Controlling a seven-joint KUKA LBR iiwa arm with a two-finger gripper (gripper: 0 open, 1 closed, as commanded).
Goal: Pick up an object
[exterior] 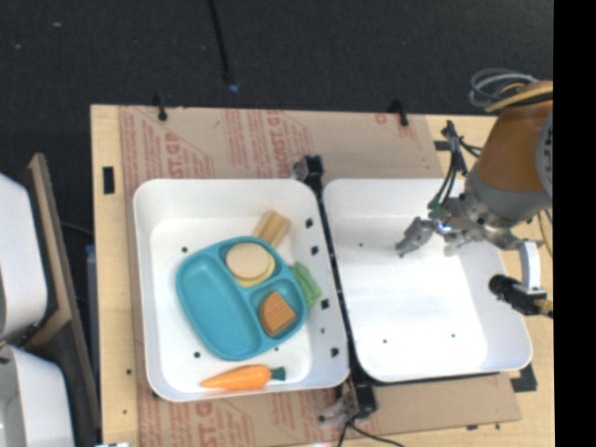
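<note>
While the arm reaches in over the right bin (438,343), its jaws (421,235) hang above that bin's upper part, spread and holding nothing; the left bin (168,212) holds a blue divided tray (212,310) carrying 2 food pieces, with a carrot (240,377) lying beside it.

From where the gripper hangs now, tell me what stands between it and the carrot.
The gripper hangs over the right bin. The two bins' adjoining walls lie between it and the carrot, and the blue tray sits just beyond the carrot.
</note>
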